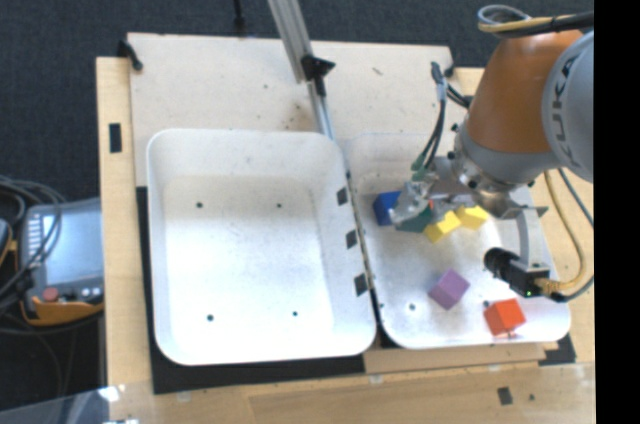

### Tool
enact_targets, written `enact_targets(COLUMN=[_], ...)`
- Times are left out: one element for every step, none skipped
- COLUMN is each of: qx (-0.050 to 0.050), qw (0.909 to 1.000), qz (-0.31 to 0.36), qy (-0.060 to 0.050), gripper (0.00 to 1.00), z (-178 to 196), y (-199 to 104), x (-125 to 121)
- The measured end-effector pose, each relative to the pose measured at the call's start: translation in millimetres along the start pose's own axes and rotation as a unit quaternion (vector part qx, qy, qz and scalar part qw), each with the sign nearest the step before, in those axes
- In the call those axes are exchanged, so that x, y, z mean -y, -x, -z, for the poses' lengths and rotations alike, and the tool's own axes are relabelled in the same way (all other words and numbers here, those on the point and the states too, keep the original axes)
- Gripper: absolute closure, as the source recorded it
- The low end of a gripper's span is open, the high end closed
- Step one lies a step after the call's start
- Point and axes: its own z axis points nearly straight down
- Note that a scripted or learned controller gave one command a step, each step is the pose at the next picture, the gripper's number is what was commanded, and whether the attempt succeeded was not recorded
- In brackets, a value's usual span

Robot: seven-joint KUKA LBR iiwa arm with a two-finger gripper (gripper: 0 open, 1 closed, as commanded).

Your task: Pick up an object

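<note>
The arm enters from the right of the camera view and its tool (412,208) sits low over the right bin (400,317), near that bin's left wall. The blue block (386,208) lies immediately to the left of the tool, touching it or very nearly so, between the tool and the wall shared with the left bin (250,242). The yellow block (442,226) lies just to the right and slightly nearer the camera, partly under the wrist. Whether the tool is spread or pressed together cannot be told; its tips are blurred against the blocks. No object is visibly pinched. The purple block (449,289) and the orange block (504,316) lie well apart toward the front of the bin. Judged from this layout, the blue block is the nearest candidate, and a grasp requires a small leftward correction.
</note>
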Motion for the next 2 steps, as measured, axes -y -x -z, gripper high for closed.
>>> enact_targets(qx=[-0.001,0.0], qw=[1.0,1.0], qz=[0.001,0.001], qy=[0.0,0.001], gripper=[1.0,1.0], z=[4,6], y=[-52,-107], x=[5,7])
